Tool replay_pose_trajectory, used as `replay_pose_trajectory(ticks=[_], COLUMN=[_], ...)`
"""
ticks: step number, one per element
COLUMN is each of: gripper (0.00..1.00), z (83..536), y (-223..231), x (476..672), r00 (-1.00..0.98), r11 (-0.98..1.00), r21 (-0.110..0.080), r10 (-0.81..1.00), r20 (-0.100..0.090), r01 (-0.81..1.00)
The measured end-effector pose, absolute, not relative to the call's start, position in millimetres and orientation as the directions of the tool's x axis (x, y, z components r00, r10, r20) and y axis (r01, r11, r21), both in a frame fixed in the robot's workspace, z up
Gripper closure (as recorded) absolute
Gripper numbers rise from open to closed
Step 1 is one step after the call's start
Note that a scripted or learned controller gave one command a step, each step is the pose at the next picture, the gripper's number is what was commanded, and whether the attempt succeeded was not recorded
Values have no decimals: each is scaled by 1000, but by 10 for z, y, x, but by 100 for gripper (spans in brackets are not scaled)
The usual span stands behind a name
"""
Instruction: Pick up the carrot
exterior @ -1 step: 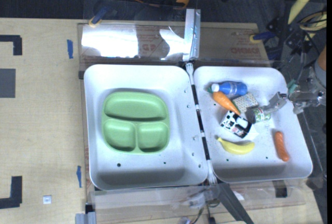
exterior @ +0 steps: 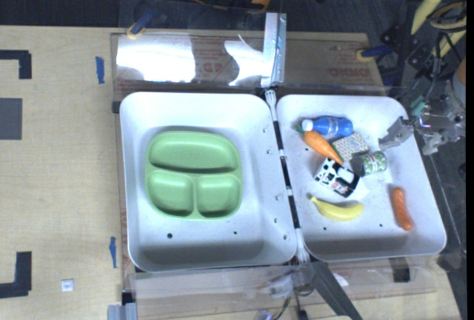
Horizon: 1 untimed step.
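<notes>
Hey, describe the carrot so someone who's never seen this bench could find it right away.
Look in the right bin, upper left of the clutter. The carrot lies slantwise just under the blue bottle. It tapers to a point, unlike the blunt orange sausage near the right wall.

left bin (exterior: pixel 141 237) has a green tray (exterior: pixel 195 172); right bin (exterior: pixel 426 237) has a blue bottle (exterior: pixel 329 126), banana (exterior: pixel 337 209), sausage (exterior: pixel 401 208), small can (exterior: pixel 375 162) and a black-white box (exterior: pixel 335 178)

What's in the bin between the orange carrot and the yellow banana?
In the camera view, a black-and-white box lies between the orange carrot and the yellow banana, in the right white bin.
</notes>
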<state>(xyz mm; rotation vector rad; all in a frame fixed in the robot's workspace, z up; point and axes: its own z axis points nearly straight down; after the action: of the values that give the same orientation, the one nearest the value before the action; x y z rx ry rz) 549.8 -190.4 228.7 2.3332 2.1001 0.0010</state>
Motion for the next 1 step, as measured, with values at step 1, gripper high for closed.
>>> replay_pose_trajectory(ticks=[1], gripper=[0], z=[1762], y=[-1381], x=[6120], r00=[-361], r11=[361], r21=[3], r10=[933], r20=[-2], r01=[933])
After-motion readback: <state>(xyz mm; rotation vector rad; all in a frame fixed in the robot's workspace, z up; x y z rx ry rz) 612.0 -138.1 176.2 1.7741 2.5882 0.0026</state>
